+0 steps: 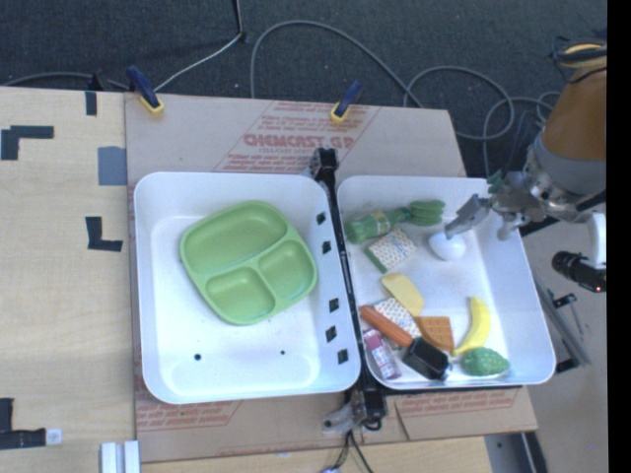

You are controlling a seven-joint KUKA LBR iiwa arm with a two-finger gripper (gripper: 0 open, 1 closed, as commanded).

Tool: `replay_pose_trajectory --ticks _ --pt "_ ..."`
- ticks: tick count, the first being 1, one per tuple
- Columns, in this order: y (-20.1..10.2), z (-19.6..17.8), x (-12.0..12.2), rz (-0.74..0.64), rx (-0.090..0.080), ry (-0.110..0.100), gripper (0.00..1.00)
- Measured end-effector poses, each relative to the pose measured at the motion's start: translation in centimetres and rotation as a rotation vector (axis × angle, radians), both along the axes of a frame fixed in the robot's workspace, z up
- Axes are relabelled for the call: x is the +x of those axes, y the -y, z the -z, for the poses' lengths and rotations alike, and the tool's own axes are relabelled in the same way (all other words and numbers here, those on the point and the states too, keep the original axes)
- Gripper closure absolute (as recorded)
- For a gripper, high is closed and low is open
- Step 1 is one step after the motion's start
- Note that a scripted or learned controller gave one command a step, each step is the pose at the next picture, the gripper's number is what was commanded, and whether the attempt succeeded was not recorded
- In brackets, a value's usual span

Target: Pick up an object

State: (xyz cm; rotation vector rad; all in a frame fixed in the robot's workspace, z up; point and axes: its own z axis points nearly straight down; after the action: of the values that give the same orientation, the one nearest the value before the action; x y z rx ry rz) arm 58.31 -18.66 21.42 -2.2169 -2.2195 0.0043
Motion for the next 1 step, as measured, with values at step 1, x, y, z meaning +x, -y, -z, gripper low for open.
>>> replay_pose_trajectory --ticks 1 --pt "-7.12 11.33 -3.33 -0.001 0.001 -0.003 0.00"
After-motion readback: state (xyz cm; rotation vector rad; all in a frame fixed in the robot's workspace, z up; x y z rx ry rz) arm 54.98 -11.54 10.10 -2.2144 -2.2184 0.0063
